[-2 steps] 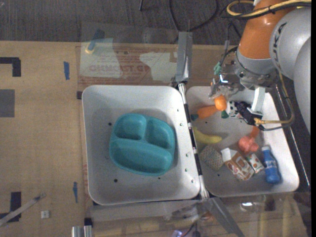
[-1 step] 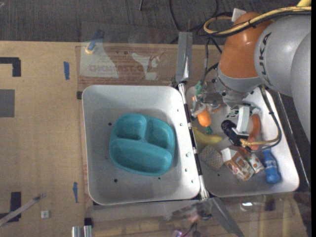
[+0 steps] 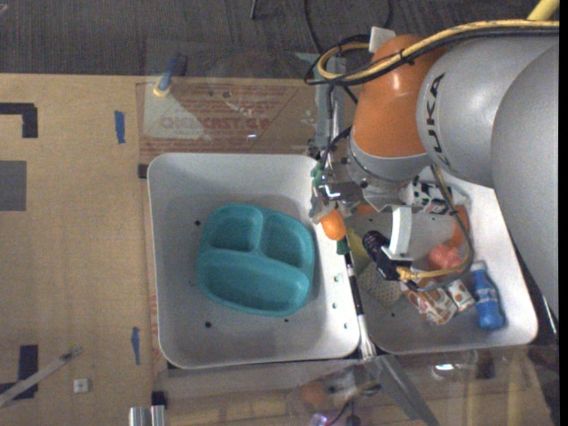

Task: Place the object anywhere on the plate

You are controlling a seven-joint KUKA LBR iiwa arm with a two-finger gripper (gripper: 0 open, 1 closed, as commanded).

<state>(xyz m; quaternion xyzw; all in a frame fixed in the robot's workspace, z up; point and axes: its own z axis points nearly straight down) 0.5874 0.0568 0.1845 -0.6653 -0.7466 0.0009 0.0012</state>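
Grey arm (image 3: 497, 87) with its orange band looms closest, reaching from the right over the right bin (image 3: 519, 327). Its gripper (image 3: 330, 213) is clamped on a small orange object (image 3: 332, 227) above the bins' shared edge. A teal divided plate (image 3: 256, 257) lies in the left bin (image 3: 177, 309).

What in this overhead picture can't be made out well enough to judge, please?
- Hand: the wrist above covers it, so the grip on the small orange object is unclear.
- Right bin: the arm hides its upper part.
- Items by the blue bottle: too blurred to name.
- Teal plate: fully visible.
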